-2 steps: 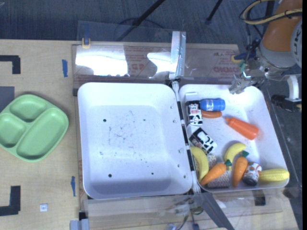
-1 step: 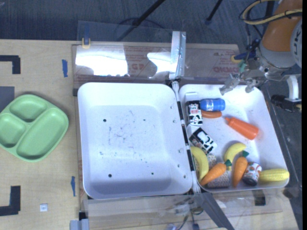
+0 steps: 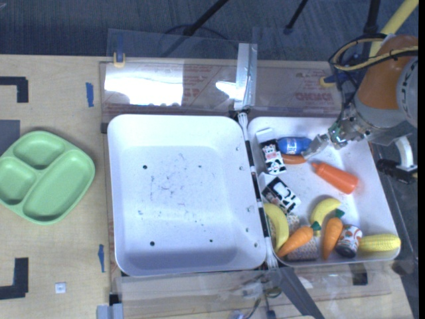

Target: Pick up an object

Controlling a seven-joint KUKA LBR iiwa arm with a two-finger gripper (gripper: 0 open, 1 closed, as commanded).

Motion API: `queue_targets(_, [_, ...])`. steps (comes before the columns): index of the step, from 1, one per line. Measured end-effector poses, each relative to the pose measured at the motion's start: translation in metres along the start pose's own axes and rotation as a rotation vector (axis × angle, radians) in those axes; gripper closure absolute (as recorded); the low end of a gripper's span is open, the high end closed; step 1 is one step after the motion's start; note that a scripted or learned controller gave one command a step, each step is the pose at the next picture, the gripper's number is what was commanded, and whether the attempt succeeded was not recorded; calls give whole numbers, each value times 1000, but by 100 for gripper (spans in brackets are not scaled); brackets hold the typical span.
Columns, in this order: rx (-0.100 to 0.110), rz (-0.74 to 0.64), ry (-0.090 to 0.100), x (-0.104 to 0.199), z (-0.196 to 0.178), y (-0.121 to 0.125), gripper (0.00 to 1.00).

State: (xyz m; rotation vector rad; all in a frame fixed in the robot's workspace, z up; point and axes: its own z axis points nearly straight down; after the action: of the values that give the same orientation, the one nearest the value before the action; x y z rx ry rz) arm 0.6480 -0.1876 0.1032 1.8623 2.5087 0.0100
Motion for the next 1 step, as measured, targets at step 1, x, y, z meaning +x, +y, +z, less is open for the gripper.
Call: queue_targets(1, [11, -57, 9, 39, 15, -66, 0])
